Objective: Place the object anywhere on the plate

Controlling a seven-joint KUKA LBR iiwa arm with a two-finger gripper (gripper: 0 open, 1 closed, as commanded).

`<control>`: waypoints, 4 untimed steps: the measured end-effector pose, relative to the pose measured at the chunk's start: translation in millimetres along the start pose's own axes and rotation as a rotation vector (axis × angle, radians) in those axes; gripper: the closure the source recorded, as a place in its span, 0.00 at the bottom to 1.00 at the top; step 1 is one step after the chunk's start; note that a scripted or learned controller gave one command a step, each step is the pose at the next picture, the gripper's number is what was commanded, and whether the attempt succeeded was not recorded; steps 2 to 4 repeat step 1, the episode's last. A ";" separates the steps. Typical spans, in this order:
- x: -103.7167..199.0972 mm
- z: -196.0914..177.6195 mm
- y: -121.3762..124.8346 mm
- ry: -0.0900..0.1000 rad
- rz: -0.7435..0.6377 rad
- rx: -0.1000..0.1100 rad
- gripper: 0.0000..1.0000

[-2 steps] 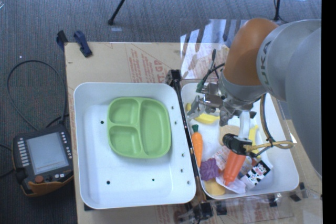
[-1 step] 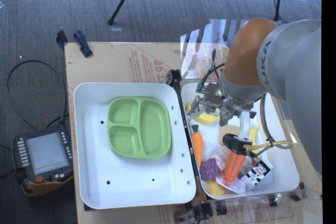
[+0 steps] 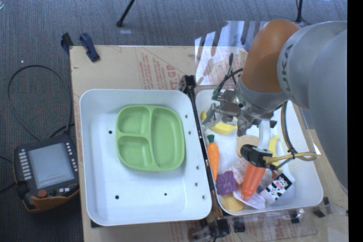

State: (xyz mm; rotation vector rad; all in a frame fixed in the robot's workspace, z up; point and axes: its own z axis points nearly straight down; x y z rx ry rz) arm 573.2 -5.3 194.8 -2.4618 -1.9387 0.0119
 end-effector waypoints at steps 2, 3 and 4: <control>0.0 0.0 0.0 0.000 0.000 0.000 0.00; 0.0 0.0 0.0 0.000 0.000 0.000 0.00; 0.0 0.0 0.0 0.000 0.000 0.000 0.00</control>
